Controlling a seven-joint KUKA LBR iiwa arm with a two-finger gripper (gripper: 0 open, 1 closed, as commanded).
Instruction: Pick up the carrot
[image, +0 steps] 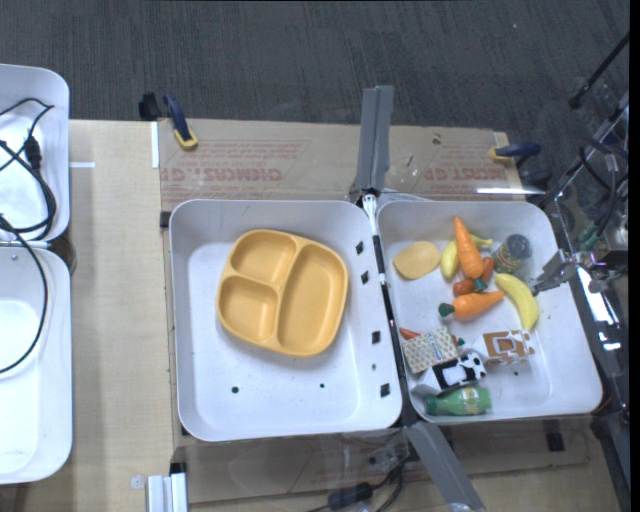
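Two shallow white bins sit side by side on the counter (110, 300). The left bin (200, 390) holds a yellow divided plate (283, 292) with three compartments, lying a little above the bin's middle.

The right bin (570, 385) is crowded. A carrot (467, 250) lies in its upper middle, pointing up and slightly left, with a second, smaller carrot (477, 303) lying crosswise just below it. A pale yellow slice-shaped piece (417, 260) rests to the left of the upper carrot, and a banana (521, 299) curves down to the right of the lower one. A small grey can (513, 250) stands near the banana's upper end. Lower in the bin lie a waffle-patterned piece (429, 349), a small orange-and-white carton (507, 346), a black-and-white toy (458, 371) and a green bottle (459, 401) on its side.

The end effector (575, 268) shows at the right bin's right rim, apart from the carrots; how its tips stand cannot be told.
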